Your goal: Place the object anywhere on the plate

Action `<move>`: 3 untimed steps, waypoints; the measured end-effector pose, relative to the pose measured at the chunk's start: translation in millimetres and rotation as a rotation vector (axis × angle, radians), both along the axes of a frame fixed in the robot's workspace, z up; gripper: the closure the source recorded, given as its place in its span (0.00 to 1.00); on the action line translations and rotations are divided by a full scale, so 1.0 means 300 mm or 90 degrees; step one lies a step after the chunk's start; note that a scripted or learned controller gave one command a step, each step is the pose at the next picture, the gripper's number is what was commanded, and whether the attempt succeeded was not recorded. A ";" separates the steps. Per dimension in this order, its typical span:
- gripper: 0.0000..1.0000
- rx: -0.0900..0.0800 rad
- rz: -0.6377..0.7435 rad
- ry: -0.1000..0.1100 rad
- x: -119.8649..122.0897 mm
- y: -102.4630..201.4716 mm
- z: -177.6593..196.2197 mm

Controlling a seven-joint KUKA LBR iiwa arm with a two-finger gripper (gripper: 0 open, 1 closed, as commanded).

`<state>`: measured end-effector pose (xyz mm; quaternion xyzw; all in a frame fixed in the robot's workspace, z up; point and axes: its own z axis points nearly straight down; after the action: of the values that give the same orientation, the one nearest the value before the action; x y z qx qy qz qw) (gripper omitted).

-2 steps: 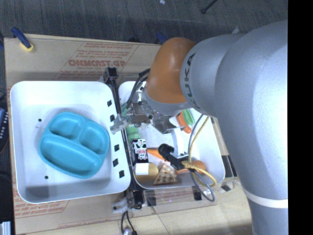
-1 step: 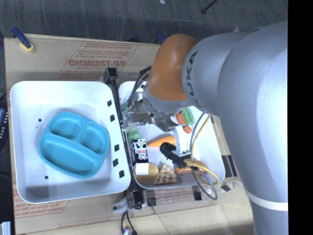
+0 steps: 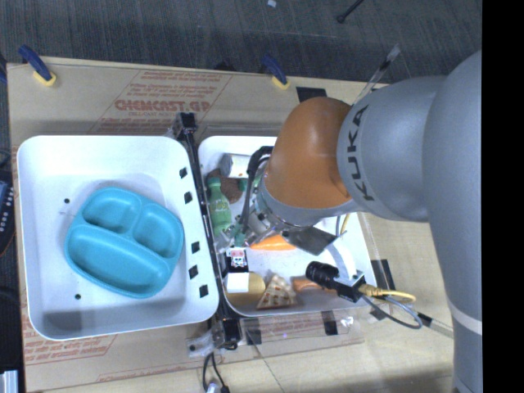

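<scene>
A blue three-section plate (image 3: 123,240) lies in the left white bin (image 3: 41,170). My gripper (image 3: 250,219) is low over the right bin (image 3: 352,256), near its left wall, mostly hidden under the orange wrist band. Close around it lie a green bottle (image 3: 217,203) and an orange piece (image 3: 270,240). Nothing visibly hangs from the gripper.
Along the right bin's front edge sit a white block (image 3: 238,282), a tan wedge-shaped item (image 3: 277,293) and a small black-and-red item (image 3: 237,258). A brown thing (image 3: 234,188) lies at the back left. The grey arm covers the bin's right half. Black clips line the divider (image 3: 196,219).
</scene>
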<state>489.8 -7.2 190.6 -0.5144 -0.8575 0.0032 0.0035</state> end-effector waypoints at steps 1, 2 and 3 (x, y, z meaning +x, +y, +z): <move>1.00 0.002 0.128 0.001 -0.020 0.209 0.000; 1.00 0.002 0.166 0.000 0.147 0.365 -0.136; 1.00 0.001 0.086 0.000 0.027 0.559 -0.225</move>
<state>497.7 160.4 123.1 -0.4553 -0.8903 0.0028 0.0039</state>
